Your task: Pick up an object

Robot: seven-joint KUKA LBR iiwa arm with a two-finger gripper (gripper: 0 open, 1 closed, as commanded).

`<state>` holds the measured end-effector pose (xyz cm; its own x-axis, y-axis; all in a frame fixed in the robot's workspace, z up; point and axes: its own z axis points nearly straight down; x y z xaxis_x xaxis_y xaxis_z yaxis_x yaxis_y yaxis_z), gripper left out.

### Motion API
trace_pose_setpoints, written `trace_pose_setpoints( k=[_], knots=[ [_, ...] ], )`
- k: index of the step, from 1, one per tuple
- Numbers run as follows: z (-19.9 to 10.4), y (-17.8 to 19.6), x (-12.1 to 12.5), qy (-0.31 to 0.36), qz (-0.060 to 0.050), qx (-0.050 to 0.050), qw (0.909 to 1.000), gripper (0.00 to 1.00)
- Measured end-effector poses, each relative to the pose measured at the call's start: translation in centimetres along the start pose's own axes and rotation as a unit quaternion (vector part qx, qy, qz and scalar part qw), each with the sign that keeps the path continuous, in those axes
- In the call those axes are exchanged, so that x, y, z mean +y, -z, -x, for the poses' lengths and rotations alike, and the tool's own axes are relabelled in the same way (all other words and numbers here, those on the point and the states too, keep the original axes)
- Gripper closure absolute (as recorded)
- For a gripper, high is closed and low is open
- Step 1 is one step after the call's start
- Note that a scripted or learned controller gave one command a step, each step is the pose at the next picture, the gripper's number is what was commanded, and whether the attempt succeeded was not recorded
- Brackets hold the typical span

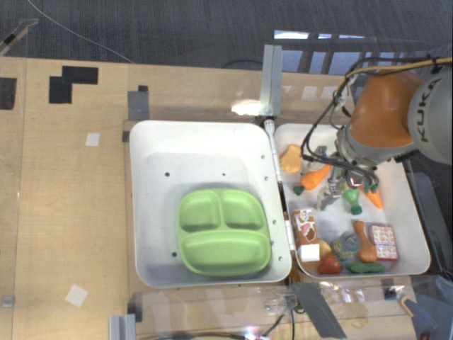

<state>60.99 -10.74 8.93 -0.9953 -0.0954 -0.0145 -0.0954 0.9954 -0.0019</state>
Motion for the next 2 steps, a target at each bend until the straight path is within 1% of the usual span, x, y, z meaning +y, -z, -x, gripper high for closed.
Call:
trace_pose_setpoints(
  k=[1, 2],
  knots=[
    [6.3, -0.1, 1.7, 0.043, 0.001, 0.004, 0.9991, 0.0],
    [-3.0, 0.3, -3.9, 0.028, -0.001, 0.003, 0.9996, 0.0]
  ],
)
